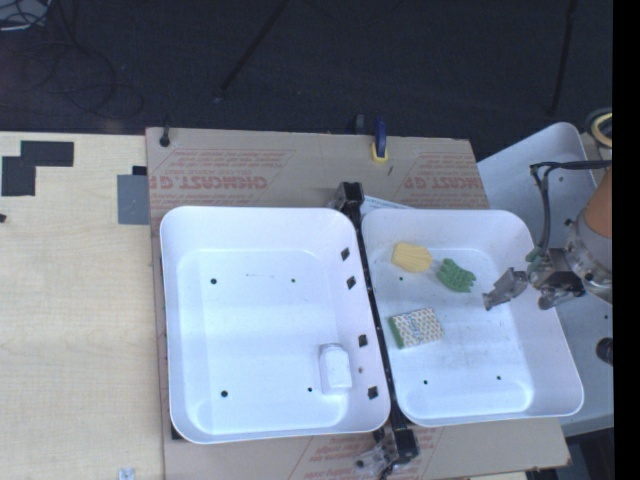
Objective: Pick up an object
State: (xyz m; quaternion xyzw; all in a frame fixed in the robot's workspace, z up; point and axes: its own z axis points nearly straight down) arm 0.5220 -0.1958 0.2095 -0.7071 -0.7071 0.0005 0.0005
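Green object: right bin's far right; jaws open, empty, just beside it; risk of nudging it against yellow object.

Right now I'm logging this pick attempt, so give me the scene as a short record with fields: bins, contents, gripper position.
left bin: one white block near its lower right corner
right bin: yellow object, green toy, patterned green-edged pad
gripper: over the right bin's right side, just right of the green toy
held object: none seen between the fingers
bench surface: brown cardboard under both bins
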